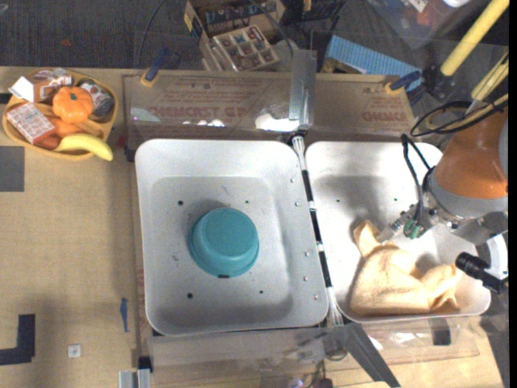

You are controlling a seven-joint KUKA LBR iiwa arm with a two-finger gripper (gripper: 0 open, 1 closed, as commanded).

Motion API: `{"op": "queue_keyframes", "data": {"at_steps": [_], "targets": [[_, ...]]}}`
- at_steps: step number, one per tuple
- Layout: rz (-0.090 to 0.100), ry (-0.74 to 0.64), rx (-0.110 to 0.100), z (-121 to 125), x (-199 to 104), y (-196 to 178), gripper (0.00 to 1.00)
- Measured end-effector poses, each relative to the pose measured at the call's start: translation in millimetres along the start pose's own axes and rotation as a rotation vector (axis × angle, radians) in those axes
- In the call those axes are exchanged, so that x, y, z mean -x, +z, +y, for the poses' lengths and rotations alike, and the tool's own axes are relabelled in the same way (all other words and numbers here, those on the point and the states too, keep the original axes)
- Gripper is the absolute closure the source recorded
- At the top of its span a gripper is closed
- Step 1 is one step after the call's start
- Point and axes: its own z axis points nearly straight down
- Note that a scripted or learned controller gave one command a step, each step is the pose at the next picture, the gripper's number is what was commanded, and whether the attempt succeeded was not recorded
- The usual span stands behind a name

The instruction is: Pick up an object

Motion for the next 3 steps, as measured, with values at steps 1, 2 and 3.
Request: {"op": "queue_keyframes", "data": {"at_steps": [1, 2, 3], "targets": [[0.0, 0.0, 0.0, -0.2, 0.1, 0.1, 0.0], [-0.001, 0.41, -0.007, -1.7, 41.5, 11.7, 0.0], [0.002, 0.206, -0.004, 50.0, -17.6, 11.1, 0.0]]}}
